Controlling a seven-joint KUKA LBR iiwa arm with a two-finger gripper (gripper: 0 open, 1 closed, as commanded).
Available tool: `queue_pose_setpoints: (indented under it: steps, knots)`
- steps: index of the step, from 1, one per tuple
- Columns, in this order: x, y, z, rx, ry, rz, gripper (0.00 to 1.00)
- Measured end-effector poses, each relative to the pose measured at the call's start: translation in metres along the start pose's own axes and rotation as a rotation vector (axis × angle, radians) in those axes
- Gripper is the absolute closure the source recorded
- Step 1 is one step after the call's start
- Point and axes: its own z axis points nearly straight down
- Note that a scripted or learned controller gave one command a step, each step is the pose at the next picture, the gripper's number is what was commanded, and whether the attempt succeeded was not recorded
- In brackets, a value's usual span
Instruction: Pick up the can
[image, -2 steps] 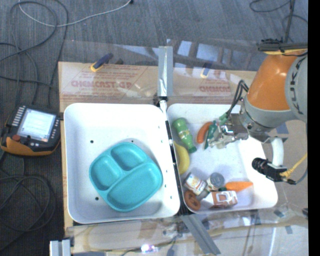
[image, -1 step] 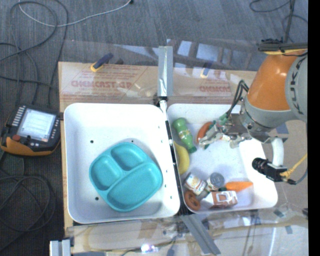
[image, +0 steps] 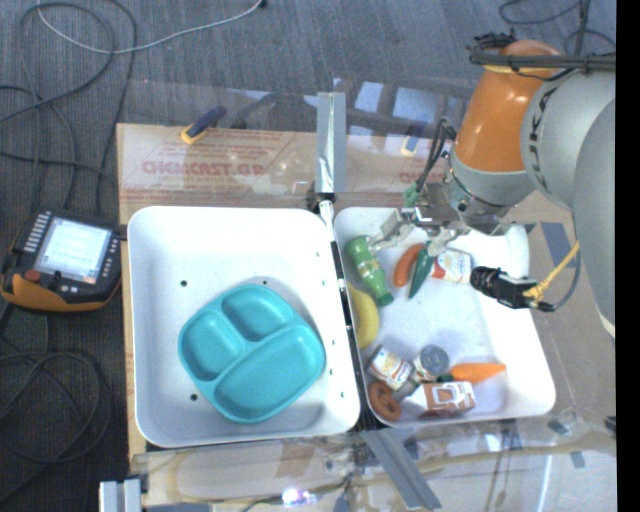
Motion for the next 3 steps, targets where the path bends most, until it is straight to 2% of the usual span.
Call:
queue_pose_setpoints:
  steps: [1, 2, 3]
  knots:
    - [-0.073, -0.089, 0.117, 0.002, 0.004, -0.058, 0.0]
    - [-0.124, -0.116, 0.147, -0.012, 0.006, 0.211, 0.0]
    - [-0.052, -0.09, 0.144, -0.007, 0.004, 0.574, 0.0]
